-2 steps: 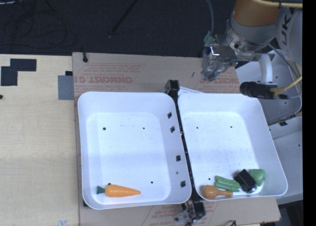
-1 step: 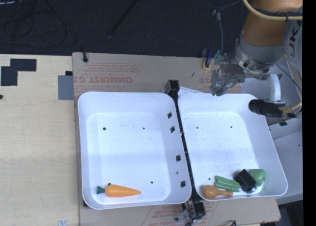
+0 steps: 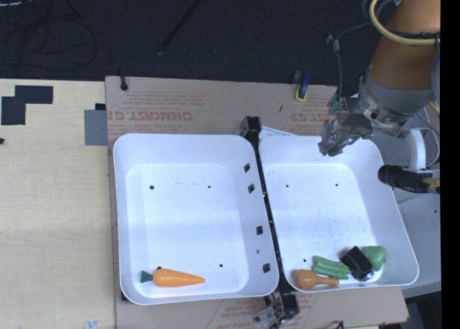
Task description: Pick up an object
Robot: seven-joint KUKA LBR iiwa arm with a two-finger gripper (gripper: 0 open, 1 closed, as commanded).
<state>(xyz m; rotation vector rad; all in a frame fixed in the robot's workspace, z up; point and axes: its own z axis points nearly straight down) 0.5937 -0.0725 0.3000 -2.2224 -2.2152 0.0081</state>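
The carrot (image 3: 174, 277) lies alone near the left bin's (image 3: 129, 177) front wall; I judge it light, stiff and smooth, best pinched across its thick middle. Open floor lies behind it. My gripper (image 3: 333, 144) hangs over the right bin's (image 3: 402, 241) far rim; whether it's open I cannot tell.

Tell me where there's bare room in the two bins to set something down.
Left bin: bare floor everywhere above the carrot lying along its near edge. Right bin: bare through the middle and far end, below the gripper at its far rim. Its near corner is crowded: green bean pod, black block, green piece, tan gourd-shaped toy.
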